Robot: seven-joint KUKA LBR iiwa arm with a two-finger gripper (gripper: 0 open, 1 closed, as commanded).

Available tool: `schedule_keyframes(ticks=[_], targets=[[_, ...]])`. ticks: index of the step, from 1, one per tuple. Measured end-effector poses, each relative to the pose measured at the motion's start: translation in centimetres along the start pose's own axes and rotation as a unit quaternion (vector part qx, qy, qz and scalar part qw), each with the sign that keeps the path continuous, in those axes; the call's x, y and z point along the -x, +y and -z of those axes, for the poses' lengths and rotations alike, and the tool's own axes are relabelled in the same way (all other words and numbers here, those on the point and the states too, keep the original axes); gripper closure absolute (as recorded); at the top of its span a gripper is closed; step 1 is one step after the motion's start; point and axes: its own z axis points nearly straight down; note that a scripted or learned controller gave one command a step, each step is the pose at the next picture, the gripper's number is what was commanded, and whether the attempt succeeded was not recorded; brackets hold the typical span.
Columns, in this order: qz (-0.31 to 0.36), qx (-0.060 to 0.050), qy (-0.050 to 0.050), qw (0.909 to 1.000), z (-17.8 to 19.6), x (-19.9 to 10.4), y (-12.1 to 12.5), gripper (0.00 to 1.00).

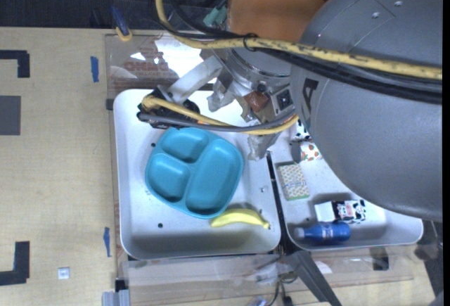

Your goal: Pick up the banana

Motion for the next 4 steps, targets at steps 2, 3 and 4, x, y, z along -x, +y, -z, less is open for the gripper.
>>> schedule_keyframes(ticks=[2,3,4], targets=[[0.073,-0.002,-0.002,0.9973,-11.1,3.8,6.6,0.00],[-0.103,0.000,0.001,0.9947,0.0,-3.6,2.0,0.00],[-0.104,0.003,-0.002,0.9945,0.7,-3.7,2.1,1.00]])
